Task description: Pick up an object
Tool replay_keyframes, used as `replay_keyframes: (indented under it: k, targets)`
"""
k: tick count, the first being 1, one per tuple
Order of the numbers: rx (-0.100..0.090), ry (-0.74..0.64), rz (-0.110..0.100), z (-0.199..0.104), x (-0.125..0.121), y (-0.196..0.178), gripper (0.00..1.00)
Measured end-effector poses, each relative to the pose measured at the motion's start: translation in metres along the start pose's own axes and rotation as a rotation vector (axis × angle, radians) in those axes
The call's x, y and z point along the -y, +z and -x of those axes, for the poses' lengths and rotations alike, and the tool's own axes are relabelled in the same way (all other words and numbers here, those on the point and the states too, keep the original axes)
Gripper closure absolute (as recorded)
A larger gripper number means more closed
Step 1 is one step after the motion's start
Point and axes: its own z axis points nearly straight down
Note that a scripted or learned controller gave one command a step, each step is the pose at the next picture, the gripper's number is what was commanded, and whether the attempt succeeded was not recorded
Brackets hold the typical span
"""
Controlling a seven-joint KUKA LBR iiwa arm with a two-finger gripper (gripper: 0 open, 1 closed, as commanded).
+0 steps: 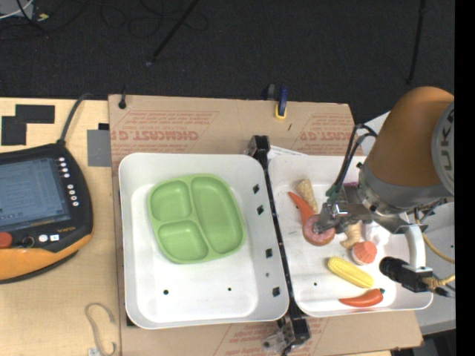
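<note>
In the right bin (pixel 297 288) lie several toy foods. My gripper (pixel 327 219) hangs low over a pink round piece (pixel 318 233) and touches or nearly touches it. A red carrot-like piece (pixel 300 202) and a tan piece (pixel 306 190) lie just left of and behind the gripper. To its right are a tan lump (pixel 353 233) and a pinkish-red round piece (pixel 364 253). A yellow corn cob (pixel 350 271) and an orange-red chili (pixel 362 298) lie near the bin's front edge. The arm's body hides the bin's far right part.
The left bin (pixel 141 288) holds a green divided plate (pixel 196 218). A ridge (pixel 271 228) separates the two bins. A teach pendant (pixel 41 210) rests on the bench at the far left. Brown cardboard (pixel 223 124) lies under the bins.
</note>
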Motion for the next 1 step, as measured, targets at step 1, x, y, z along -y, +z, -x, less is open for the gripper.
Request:
replay_keyframes:
  k: [1]
  targets:
    - [0.0, 0.0, 0.0, 0.0071, -0.0003, -0.0043, 1.0]
